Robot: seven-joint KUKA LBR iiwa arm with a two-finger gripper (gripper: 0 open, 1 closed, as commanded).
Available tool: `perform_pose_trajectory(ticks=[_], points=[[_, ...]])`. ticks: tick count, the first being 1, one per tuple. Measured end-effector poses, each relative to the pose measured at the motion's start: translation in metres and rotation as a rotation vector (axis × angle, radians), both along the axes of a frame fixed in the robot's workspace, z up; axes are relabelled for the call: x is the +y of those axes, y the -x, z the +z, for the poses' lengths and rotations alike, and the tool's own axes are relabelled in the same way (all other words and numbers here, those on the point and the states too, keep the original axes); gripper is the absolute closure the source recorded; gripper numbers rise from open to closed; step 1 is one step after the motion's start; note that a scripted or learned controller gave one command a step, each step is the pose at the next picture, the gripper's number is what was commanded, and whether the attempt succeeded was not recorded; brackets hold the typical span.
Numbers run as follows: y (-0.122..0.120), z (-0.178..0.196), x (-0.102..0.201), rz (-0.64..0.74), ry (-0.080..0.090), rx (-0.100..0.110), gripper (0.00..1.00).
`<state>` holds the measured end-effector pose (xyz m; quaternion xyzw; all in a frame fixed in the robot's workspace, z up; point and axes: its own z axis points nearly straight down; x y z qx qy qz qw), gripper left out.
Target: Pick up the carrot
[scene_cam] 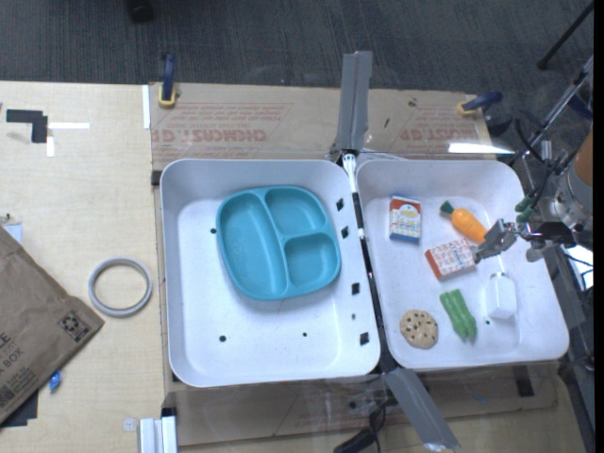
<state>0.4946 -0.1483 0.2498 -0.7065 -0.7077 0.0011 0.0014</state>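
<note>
The carrot (466,222) is orange with a green top and lies in the right bin (538,343), near its back right part. My gripper (497,239) reaches in from the right, low over the bin, just right of and slightly in front of the carrot's thick end. It is beside the carrot and above the edge of a red packet (450,259). Nothing shows held in it.
The right bin also holds a small white and blue carton (406,220), a cookie (418,328), a green vegetable (459,312) and a white object (500,297). A blue divided plate (278,242) lies in the left bin (189,347). A tape ring (120,285) sits on the bench.
</note>
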Motion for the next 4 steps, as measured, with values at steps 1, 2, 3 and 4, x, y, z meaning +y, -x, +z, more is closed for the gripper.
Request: perform_pose_trajectory(ticks=[1,2,3,4], points=[[-0.069,-0.077,-0.046,-0.043,0.001,-0.001,0.00],[-0.121,-0.158,-0.061,0.083,0.001,-0.005,0.00],[-0.121,-0.149,-0.062,0.083,0.002,-0.007,1.00],[-0.164,-0.058,-0.026,-0.266,0.003,-0.003,1.00]])
